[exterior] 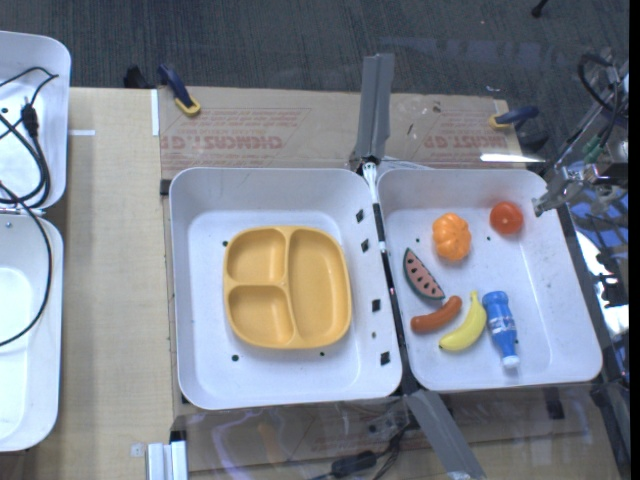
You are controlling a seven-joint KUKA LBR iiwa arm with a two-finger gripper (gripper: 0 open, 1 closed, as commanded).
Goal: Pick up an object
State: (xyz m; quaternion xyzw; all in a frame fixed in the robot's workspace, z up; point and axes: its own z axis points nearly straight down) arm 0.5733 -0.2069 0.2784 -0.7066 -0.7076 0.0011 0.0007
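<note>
While tool (552,200) hangs at right bin's (585,363) 2 o'clock rim, spread or pressed cannot tell; tomato (506,218) nearest, just toward 8 o'clock; banana (465,325) farther, long axis 1-to-7

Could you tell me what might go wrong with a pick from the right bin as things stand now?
The banana touches the sausage and lies beside the blue bottle, so closing on one may snag or push its neighbour. The tomato and the orange pumpkin look round and may roll or slip away.
</note>
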